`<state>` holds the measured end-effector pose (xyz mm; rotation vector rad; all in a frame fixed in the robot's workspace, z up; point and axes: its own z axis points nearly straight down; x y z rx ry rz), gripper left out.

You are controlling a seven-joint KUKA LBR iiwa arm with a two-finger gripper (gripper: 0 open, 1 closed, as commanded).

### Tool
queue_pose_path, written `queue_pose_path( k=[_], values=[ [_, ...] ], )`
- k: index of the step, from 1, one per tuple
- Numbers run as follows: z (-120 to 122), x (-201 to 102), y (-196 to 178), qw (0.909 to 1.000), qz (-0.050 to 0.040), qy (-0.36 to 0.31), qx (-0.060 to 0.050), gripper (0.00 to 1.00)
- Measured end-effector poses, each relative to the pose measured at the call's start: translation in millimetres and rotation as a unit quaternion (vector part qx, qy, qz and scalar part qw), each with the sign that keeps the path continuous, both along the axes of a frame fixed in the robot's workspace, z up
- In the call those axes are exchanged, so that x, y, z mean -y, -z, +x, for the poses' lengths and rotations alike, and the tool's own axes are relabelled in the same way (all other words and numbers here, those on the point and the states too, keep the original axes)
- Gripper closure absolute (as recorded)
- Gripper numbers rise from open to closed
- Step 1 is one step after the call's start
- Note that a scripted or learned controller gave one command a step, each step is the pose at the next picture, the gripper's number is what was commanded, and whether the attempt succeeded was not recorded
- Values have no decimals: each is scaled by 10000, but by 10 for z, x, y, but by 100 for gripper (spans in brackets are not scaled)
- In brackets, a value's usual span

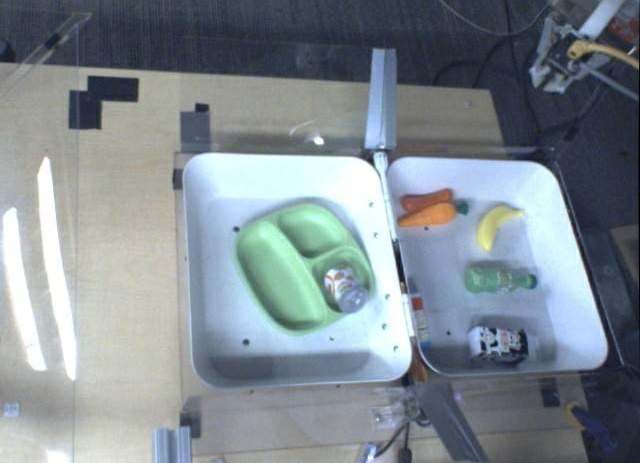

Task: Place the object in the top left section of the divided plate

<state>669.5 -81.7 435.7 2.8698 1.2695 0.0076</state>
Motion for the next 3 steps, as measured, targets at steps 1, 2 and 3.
queue_pose_path(
  k=[1,2,3],
  values=[
    [15,-33,-109,10000,-8,-63,21,100],
    [29,-65,-218,9999,-13,-122,43,100],
    [43,-95,-327,9998,-22,-180,66,100]
  ],
)
